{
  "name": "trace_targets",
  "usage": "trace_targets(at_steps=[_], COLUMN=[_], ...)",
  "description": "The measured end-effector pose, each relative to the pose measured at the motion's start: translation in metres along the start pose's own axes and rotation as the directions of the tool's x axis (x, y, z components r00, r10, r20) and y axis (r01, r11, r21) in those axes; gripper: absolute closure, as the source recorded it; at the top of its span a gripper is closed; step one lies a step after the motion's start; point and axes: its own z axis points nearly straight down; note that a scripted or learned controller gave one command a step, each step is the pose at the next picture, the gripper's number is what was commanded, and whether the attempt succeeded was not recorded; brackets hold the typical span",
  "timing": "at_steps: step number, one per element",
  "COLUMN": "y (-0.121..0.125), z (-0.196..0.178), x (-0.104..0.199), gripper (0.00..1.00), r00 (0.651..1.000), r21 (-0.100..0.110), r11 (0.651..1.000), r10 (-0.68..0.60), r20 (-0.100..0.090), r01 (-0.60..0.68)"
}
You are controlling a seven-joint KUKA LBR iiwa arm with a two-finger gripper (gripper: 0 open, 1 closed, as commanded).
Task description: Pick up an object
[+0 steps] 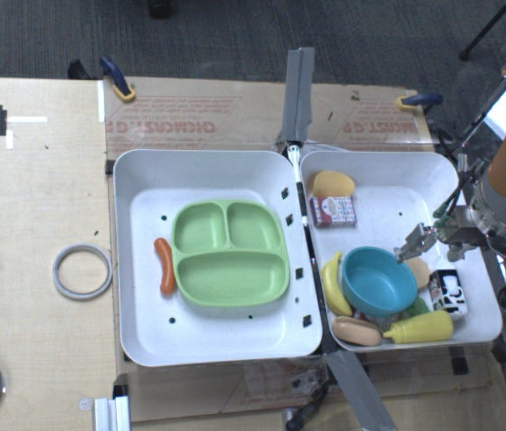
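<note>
Pale wooden bench [37, 205] fills the left of the view, bearing a grey tape ring [83, 271] well apart from the bins, with dark carpet beyond the far edge. Next comes the left white bin [136, 321], which holds a green three-compartment plastic plate [230, 252] and an orange toy sausage [164, 265] lying just beside the plate's left edge.

Across the divider, the right white bin [387, 196] is crowded along its near side. A yellow rounded toy [333, 183] and a small red-and-white carton [333, 210] sit near the far left corner. Lower down, a yellow toy banana [332, 284] touches the blue plastic bowl [377, 278], with a tan toy hot dog bun [356, 331] and a yellow squeeze bottle [421, 327] just in front of it. A black-and-white small box [448, 292] lies right of the bowl.

The two-finger gripper [417, 241] hangs just over the bowl's right rim, its fingers narrowly spread with nothing between them. The likeliest target appears to be the bowl or the pale item tucked beside it, though which one I cannot tell.

The risk lies in the crowding: a descent here could land a finger on the rim, tipping or skidding the bowl into the banana and bottle. The smooth curved wall may also slip from a narrow pinch, leaving the fingers closing on air.
</note>
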Motion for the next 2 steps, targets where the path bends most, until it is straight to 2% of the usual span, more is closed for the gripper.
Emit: trace_targets(at_steps=[1, 2], y=[-0.003, 0.090], z=[0.113, 0.130], x=[0.023, 0.015], gripper=[0.00, 0.00], r00=[0.879, 0.946], r21=[-0.013, -0.006], r11=[0.879, 0.946], r10=[-0.477, -0.324], r20=[0.011, 0.002], r01=[0.477, 0.324])
